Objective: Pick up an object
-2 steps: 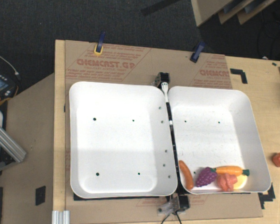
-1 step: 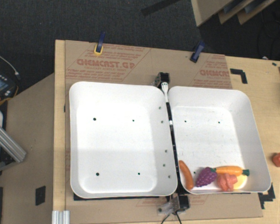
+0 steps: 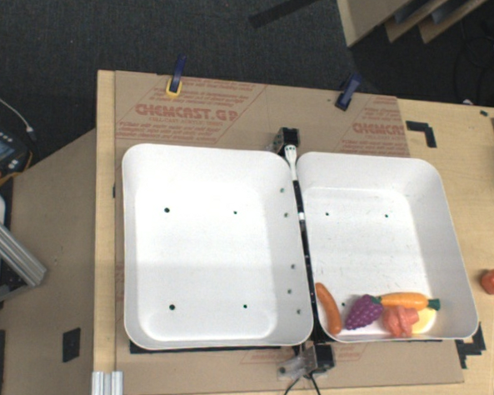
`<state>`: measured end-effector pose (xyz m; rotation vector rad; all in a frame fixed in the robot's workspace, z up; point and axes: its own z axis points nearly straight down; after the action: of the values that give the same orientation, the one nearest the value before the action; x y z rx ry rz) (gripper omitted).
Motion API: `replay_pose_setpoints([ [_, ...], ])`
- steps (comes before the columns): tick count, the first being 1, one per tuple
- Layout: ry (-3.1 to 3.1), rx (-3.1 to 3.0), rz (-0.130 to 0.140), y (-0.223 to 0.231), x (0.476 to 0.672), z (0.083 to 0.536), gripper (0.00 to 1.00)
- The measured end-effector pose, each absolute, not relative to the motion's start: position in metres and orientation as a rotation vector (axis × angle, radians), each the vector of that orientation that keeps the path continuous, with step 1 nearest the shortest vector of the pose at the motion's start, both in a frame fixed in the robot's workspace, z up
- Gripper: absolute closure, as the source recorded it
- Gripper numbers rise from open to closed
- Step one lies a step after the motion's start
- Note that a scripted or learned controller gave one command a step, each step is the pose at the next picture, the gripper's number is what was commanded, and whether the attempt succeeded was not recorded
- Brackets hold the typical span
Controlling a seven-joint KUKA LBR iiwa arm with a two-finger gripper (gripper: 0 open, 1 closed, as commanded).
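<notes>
Where the toys lie, camera view: all in the right bin (image 3: pixel 370 233), bunched along its near wall, with its far half bare.
Grapes (image 3: pixel 363 312): purple cluster in the middle of the bunch, a small gap to either side, so in my judgement the easiest pick.
Sausage (image 3: pixel 328 308): orange-red, by the right bin's near left corner; its long axis runs roughly along that bin's left wall, slightly slanted.
Carrot (image 3: pixel 408 300): long axis across the right bin, about parallel to its near wall, green tip toward the right wall.
Red piece (image 3: pixel 398 321) and yellow piece (image 3: pixel 424 322): touching the carrot's near side and crowded together.
Approach: the arm reaches in over the right bin's right wall, so the carrot end is nearest it.
Gripper state: cannot tell.
</notes>
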<state>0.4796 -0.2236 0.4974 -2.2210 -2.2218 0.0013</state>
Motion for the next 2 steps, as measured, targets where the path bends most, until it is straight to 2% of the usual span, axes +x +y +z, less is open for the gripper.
replay_pose_setpoints([
  [2, -2.220, -2.220, 0.002, -0.224, 0.479, 0.453, 1.00],
])
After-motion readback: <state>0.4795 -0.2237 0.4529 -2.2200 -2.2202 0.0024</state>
